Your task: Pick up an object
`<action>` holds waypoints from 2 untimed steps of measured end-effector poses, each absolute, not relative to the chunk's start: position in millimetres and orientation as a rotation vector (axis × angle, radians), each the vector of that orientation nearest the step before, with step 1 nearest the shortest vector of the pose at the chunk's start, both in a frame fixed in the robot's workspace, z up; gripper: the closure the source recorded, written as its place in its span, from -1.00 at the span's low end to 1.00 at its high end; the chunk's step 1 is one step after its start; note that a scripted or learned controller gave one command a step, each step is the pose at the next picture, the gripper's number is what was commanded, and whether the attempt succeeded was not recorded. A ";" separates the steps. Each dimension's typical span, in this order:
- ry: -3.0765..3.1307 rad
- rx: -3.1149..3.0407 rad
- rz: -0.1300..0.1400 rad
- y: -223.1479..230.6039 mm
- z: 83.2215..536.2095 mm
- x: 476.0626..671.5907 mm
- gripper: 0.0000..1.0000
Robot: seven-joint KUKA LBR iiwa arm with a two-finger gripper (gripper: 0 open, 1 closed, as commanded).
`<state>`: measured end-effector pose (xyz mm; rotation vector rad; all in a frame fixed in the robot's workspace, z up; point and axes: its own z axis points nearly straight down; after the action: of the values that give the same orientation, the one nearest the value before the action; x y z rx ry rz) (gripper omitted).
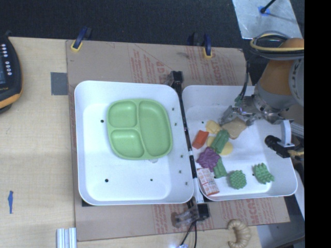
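The likeliest target is the tan, bread-like piece [235, 129] lying in the right bin [279, 190], near the upper end of the toy-food cluster. It is appearing flattish and pale brown, with rounded edges; finer detail is too blurred to read. It is lying just beside a yellow piece [212, 126] and a dark green pickle-shaped piece [220, 140].

The gripper [239, 112] is hanging directly over the tan piece, at or very near contact. Whether its fingers are apart or together cannot be told, and nothing is showing as held. By judgement, the approach step is in hand; the next move is calling for a confirmed closure on the piece and a straight lift clear of its neighbours.

Further out, an orange piece [200, 138], a purple piece [208, 157] and two green broccoli-like pieces [237, 179] are lying in the same bin. The left bin [90, 138] is bearing a green divided plate [139, 128].
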<state>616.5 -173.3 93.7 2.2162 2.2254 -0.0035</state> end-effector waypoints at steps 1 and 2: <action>2.226 2.213 0.000 -200.2 93.1 657.1 -1.00; 2.228 2.223 -0.007 -175.5 91.8 614.6 -1.00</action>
<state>614.6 -175.5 91.8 2.2228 2.2280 -0.0072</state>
